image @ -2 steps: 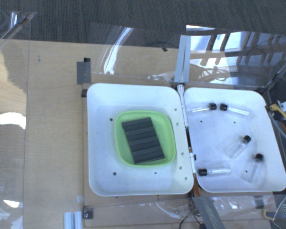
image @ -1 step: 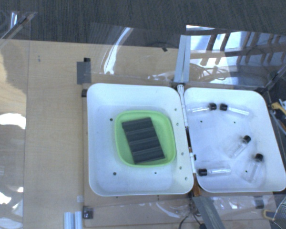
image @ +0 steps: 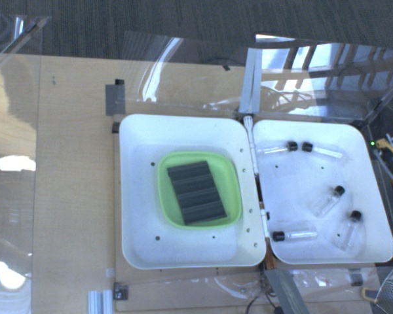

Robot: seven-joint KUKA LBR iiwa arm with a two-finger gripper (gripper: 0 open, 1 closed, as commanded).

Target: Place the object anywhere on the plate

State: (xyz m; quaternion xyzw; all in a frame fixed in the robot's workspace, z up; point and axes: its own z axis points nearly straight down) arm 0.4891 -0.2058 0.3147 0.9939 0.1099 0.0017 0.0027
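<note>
Camera view, looking down: a green plate (image: 165, 195) sits in the middle of the left white bin (image: 137, 175). A dark ridged block (image: 196, 192) already lies on the plate, tilted slightly, with all its edges inside the rim. A strip of green shows on every side of the block, widest to its right. Bare white bin floor rings the plate, with the broadest stretch below it and a narrower one above.

Right of the plate, past the seam where the two bin edges meet, lies the right bin (image: 295, 188). It holds five clear vials with black caps: two near its top edge (image: 283, 148) (image: 321, 150), one at mid-right (image: 329, 200), one lower right (image: 349, 227) and one along the bottom (image: 293, 235). They are well apart from one another, leaving open floor at that bin's centre. Left of the plate, beyond the bin wall, the wooden tabletop (image: 65, 175) lies under a glaring clear sheet.

I cannot tell whether the end effector is open or closed.
</note>
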